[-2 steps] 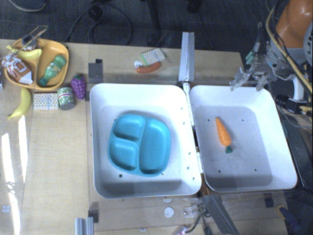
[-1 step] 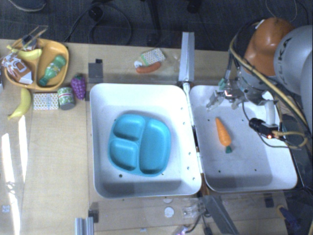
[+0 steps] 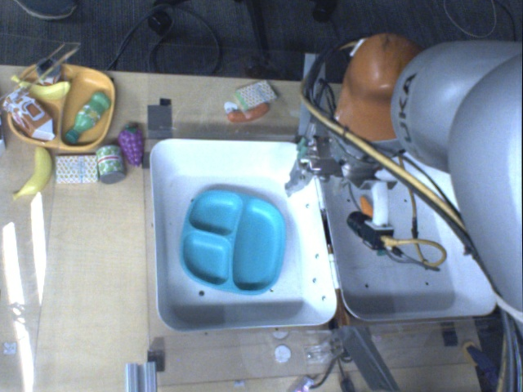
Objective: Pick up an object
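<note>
A blue divided plate (image 3: 235, 240) lies in the middle of the left white bin (image 3: 172, 300). My gripper (image 3: 301, 174) hangs over the ridge between the two bins, near their far end, just right of the plate's far corner. Nothing shows in its grasp. A small white and orange object (image 3: 374, 203) lies in the right bin (image 3: 409, 300), partly hidden under the arm's cables. The big grey arm (image 3: 466, 129) with its orange band (image 3: 372, 84) covers much of the right bin.
A black part with a yellow cable loop (image 3: 409, 247) lies over the right bin's floor. On the bench at far left stand a yellow bowl of toy food (image 3: 69, 104), a banana (image 3: 37, 174), purple grapes (image 3: 131, 144) and a small can (image 3: 109, 163). A toy hot dog (image 3: 249, 104) lies behind the left bin.
</note>
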You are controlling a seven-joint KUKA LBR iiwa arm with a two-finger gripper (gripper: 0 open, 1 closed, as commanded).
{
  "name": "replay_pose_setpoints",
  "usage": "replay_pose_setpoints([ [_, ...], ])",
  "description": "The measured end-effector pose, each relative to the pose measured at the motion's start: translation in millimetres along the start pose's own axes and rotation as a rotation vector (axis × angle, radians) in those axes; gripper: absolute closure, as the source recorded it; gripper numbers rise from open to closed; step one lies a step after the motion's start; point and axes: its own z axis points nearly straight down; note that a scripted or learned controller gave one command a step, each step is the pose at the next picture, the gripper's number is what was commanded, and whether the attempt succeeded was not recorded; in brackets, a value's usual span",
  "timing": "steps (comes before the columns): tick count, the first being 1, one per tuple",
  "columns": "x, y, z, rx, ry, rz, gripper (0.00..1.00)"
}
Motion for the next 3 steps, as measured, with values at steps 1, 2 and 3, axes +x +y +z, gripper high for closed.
replay_pose_setpoints([
  [1, 0.3, 1.5, -9.6, -0.003, 0.001, -0.001, 1.0],
  [2, 103.7, -57.4, 67.2, 0.004, -0.001, 0.038, 1.0],
  [3, 77.3, -18.6, 2.6, 0.0, -0.001, 0.011, 1.0],
])
